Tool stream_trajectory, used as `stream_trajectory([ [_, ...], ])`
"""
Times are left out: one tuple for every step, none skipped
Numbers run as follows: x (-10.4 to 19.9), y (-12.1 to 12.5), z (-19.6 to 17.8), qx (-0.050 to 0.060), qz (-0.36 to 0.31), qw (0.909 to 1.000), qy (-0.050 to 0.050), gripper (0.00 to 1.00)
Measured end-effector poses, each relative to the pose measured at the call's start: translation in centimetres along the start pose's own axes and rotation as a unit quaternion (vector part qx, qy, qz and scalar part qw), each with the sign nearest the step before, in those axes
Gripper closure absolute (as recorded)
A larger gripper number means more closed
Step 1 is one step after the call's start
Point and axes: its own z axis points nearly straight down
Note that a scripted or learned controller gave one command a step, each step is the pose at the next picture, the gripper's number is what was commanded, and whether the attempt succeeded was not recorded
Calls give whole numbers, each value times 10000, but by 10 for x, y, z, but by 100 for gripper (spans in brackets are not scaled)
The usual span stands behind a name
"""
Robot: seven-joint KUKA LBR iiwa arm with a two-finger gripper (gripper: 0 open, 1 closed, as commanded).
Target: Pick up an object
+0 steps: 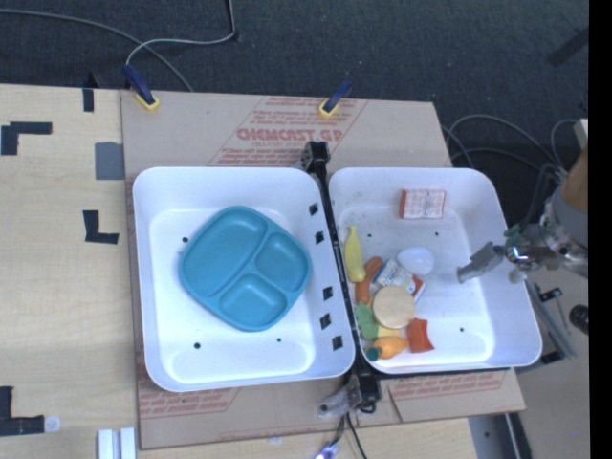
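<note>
Objects for picking lie heaped in the right bin [497, 208], crowded against its left wall beside the divider between the two bins. Among them are a yellow banana-shaped toy [354, 253], a round tan disc [393, 307], a pale white lump [416, 258], a small red-orange piece [420, 335], and a small printed packet [392, 276] partly buried under its neighbours. Green and orange bits at the foot of the heap are too tangled to name. A red-and-white carton [423, 203] lies apart near the bin's far wall. The left bin [153, 256] holds a blue compartment tray [246, 267], lying flat and turned at an angle.

The arm reaches in from the right, its wrist over the right bin's right rim and most of its body cut off at the frame's edge. The gripper [478, 261] points left and slightly down over the bin's bare floor, well apart from the heap. Its grey fingers [473, 266] grasp nothing; how far they are parted cannot be made out.
</note>
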Motion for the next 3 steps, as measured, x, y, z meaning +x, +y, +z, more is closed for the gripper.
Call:
stream_trajectory([
  [65, 28, 80, 12, -9, 10000, 9, 0],
  [78, 9, 125, -52, 4, 10000, -12, 0],
  [79, 10, 115, -56, -2, 10000, -3, 100],
])
